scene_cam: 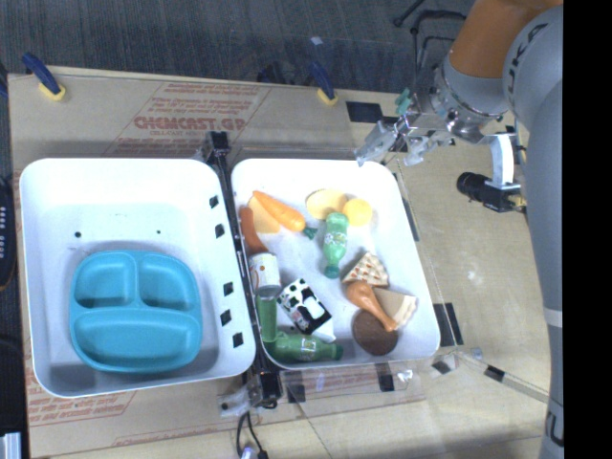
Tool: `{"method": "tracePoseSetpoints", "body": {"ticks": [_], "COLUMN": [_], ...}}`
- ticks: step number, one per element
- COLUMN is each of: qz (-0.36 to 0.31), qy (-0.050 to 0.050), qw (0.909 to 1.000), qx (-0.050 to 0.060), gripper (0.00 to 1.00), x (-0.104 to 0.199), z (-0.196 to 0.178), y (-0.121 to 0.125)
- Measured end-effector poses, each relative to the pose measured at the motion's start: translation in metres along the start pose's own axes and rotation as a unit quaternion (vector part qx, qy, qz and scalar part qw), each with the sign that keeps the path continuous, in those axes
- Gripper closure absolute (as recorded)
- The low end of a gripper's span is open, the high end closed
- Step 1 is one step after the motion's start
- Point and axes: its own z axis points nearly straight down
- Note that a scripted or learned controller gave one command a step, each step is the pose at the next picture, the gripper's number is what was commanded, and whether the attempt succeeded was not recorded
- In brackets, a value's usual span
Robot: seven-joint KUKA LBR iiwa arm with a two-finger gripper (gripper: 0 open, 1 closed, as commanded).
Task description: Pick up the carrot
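The carrot (277,213) is orange and tapered, lying at the upper left of the right bin (413,256), close to the divider. Its thick end points toward a green bottle (335,238). My gripper (390,148) hovers over the bin's far right corner, well to the right of and beyond the carrot. Its fingers are open with nothing between them.
The right bin also holds a reddish sausage-like piece (251,229), yellow fruit (330,202), a pizza slice (367,271), a drumstick (366,300), a black-and-white cow toy (306,304), a small can (265,273) and a lying green bottle (304,349). A blue divided tray (137,311) sits in the left bin (57,189).
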Motion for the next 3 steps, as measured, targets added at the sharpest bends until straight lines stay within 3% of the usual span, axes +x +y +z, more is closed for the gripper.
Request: {"method": "tracePoseSetpoints", "body": {"ticks": [1, 2, 3], "qz": [-0.020, 0.028, 0.025], "qy": [0.002, 0.002, 0.001], "qw": [0.9998, 0.9996, 0.9997], "qx": [0.007, 0.003, 0.005], "gripper": [0.00, 0.00, 1.00], "x": [0.042, 0.098, 0.097], "z": [0.150, 0.187, 0.176], "y": [-0.006, 0.002, 0.002]}}
